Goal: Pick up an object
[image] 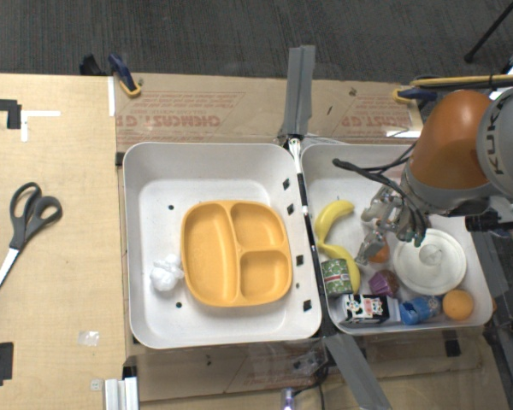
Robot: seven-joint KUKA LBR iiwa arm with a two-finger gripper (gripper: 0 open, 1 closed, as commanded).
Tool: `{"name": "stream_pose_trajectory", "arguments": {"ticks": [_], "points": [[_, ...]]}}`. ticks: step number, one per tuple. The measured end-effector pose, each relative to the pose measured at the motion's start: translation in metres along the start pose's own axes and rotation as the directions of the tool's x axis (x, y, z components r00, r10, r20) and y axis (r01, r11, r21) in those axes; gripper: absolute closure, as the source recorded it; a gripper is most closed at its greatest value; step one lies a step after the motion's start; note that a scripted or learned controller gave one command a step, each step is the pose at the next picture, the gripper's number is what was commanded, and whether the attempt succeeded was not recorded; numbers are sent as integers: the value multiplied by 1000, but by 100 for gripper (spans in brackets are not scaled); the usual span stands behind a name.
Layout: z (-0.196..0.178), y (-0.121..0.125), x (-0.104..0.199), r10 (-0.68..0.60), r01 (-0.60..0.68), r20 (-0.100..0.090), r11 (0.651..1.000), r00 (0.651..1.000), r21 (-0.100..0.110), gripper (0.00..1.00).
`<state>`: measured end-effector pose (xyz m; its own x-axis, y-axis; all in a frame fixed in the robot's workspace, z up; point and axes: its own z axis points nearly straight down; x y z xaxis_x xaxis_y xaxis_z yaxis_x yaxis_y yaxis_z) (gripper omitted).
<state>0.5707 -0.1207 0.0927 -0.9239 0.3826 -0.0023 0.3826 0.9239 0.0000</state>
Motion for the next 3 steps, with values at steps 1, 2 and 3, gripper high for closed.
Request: {"name": "stream_pose_trajectory", "arguments": {"ticks": [1,2,3], "points": [[-10,1,-1,-4,4,5,1000,1000,0,100],[-152,78,-3,-9,9,2,1000,1000,-1,100],[-207,18,-13,-211,211,4,977,977,0,100]]}}
